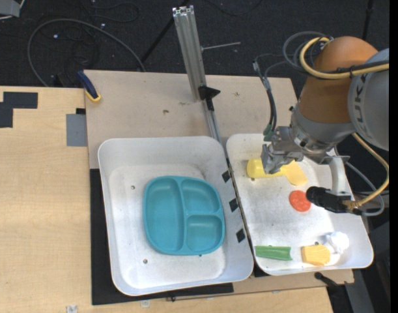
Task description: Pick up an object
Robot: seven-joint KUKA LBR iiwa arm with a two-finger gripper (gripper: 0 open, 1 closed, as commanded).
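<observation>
camera view: a slanted look down on a counter point(153, 103) that carried two shallow white bins side by side. the grey arm with its orange band point(339, 57) reached in from the right and hung over the far part of the right bin point(267, 240). the fingers point(274, 163) pointed down, their tips low over the bin floor; whether they were spread or pressed together could not be told. just left of the fingers, touching or nearly touching them, lay a yellow block point(255, 169). just right of them lay a paler yellow piece point(294, 173), partly hidden by the wrist. nearer the camera and right of the fingers sat a red-orange round object point(300, 201). well nearer the camera lay a green bar point(273, 253), a yellow-orange piece point(315, 255) and a white object point(338, 242). far left of the fingers, the left bin point(120, 253) held a teal divided tray point(184, 214). behind the bins stood a metal post point(189, 47).
</observation>
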